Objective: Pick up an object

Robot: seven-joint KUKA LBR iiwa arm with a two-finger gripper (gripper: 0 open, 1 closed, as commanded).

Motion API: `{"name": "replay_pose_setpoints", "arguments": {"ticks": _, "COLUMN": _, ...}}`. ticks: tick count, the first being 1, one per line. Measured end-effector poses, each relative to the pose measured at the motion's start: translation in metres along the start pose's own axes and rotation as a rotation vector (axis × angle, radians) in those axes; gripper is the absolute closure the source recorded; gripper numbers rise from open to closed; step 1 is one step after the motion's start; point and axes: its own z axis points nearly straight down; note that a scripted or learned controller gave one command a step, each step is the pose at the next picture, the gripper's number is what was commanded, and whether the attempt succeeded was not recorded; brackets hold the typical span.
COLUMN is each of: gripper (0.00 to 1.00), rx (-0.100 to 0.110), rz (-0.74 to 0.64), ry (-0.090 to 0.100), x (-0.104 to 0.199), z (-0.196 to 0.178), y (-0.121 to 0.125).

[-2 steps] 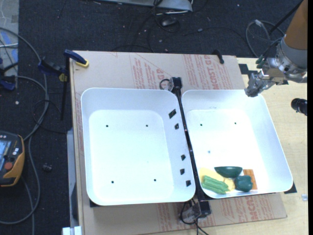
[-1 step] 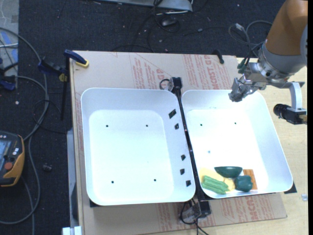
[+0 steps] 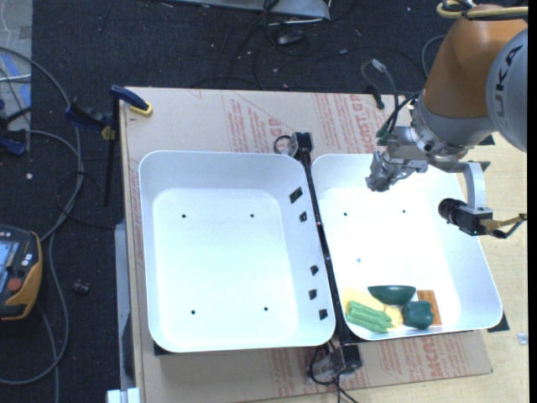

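Observation:
My gripper [image 3: 382,180] hangs over the back of the right bin [image 3: 470,250], below the orange wrist band, well away from the objects. At the bin's front edge lies a small cluster: a dark green bowl-shaped piece [image 3: 392,294], a light green ridged object [image 3: 368,316], a teal chunk [image 3: 418,314], a yellow flat piece [image 3: 357,297] and an orange block [image 3: 429,299]. Nothing shows between the gripper's fingers.
The left bin [image 3: 168,183] sits beside the right one, split by a black divider with clips [image 3: 315,225]. Both rest on a cardboard sheet [image 3: 252,116]. Cables and a blue-yellow clamp [image 3: 134,101] lie beyond the bench's back left.

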Motion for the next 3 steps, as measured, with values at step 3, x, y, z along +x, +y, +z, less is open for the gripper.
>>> {"name": "replay_pose_setpoints", "arguments": {"ticks": 3, "gripper": 1.00, "rx": 0.000, "rz": 0.000, "ry": -0.001, "x": 0.145, "z": 0.033, "y": -0.062}}
